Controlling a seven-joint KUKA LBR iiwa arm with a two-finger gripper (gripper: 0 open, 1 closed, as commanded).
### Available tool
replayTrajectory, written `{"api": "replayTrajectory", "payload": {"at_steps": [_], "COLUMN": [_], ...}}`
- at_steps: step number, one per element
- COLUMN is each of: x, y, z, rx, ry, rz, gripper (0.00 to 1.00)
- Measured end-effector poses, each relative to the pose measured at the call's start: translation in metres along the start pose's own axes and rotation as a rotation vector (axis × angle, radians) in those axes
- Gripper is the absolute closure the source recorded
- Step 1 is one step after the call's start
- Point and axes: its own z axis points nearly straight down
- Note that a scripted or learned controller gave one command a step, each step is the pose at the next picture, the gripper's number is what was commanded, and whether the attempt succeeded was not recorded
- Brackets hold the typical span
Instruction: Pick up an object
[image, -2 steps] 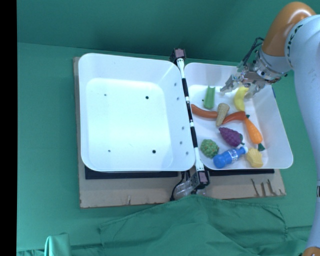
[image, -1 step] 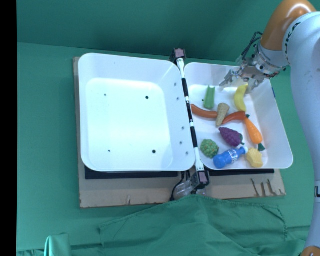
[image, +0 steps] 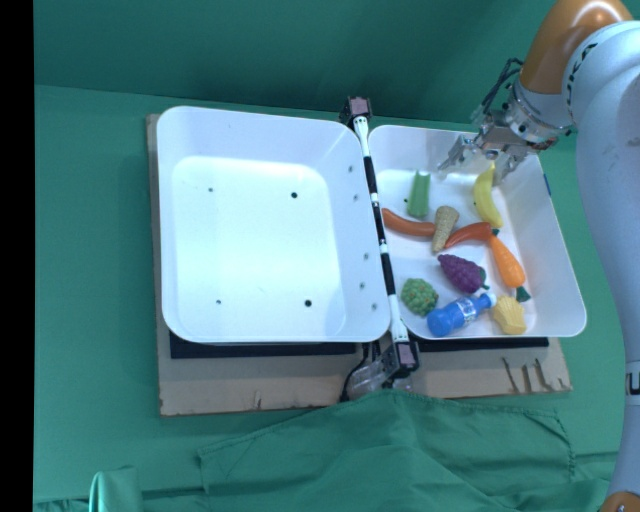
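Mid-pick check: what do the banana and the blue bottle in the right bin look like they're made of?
Banana: probably moulded plastic, with even yellow colour and a smooth, slightly glossy skin. Blue bottle: likely translucent plastic with a white cap, showing small highlights. Both look like toys, but the view can't confirm that.

Two bins sit side by side on the bench, the left bin (image: 262, 225) beside the right bin (image: 560, 290). Toy foods (image: 465, 270) lie in the right bin, spread from its far edge down to its near edge. The gripper (image: 478, 160) hangs over its far edge.

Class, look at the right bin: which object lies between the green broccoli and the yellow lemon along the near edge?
In the camera view, the blue bottle lies between the broccoli and the lemon, its cap toward the lemon.
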Motion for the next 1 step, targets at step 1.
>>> {"api": "replayTrajectory", "payload": {"at_steps": [1], "x": [0.0038], "y": [0.0014], "z": [-0.0134], "rx": [-0.002], "ry": [0.007], "rz": [-0.003], "gripper": [1.0]}}
